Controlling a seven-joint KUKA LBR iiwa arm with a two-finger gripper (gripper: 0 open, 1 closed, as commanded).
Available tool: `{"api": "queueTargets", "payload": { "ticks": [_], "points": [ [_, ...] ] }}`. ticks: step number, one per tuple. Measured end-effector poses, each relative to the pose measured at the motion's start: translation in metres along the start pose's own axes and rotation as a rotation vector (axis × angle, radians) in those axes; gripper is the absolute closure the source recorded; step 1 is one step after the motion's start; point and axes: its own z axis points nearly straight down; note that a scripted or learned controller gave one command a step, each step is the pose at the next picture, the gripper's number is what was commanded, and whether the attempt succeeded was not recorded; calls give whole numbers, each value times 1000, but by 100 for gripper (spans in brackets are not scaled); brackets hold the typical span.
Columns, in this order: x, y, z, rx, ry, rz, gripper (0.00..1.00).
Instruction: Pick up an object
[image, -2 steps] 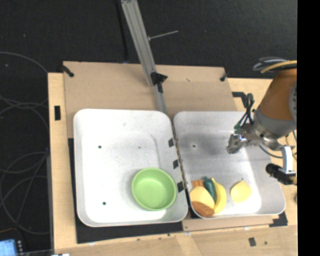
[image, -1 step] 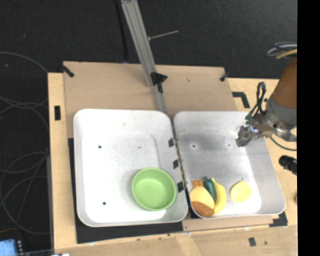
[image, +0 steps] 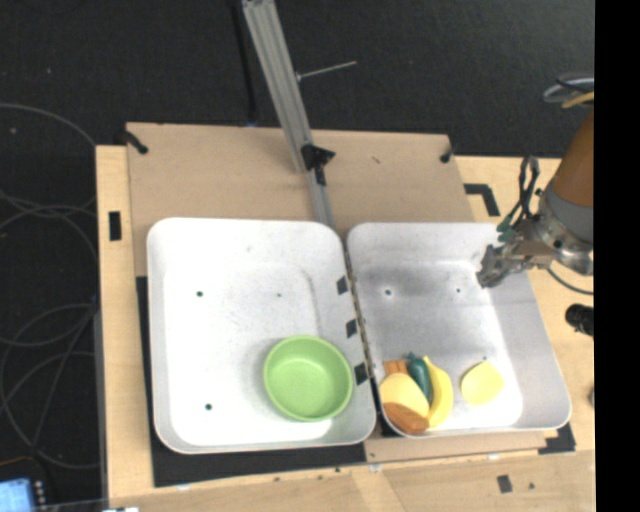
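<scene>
Objects to choose from lie in the two white bins on the tabletop (image: 250, 150). The left bin (image: 190, 270) holds a green bowl (image: 307, 377), upright near its front right corner. The right bin (image: 520, 350) has a small heap in its front left corner: an orange rounded piece (image: 405, 410), a yellow banana-shaped piece (image: 438, 392) and a dark green piece (image: 420, 377), all touching, their exact kinds too small to tell. A separate yellow lump (image: 481, 383) sits just beside that heap, apart from it.

The pincer (image: 492, 264) hangs at the upper right rim of the right bin, well apart from all of these; nothing is between its tips. Whether it is released or clenched I cannot tell, since the tips are small and blurred.

The step in hand looks like the approach: no object has been reached yet. The next move seems to call for travel toward the front of the right bin and a descent over one target. The lone yellow lump appears the easier pick, since it stands clear. The heap is crowded against the bin wall, which could block one side of a grasp.
</scene>
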Motion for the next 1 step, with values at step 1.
{"api": "queueTargets", "payload": {
  "ticks": [1],
  "points": [
    [46,2,-4,1,1,0,100]
  ]
}}
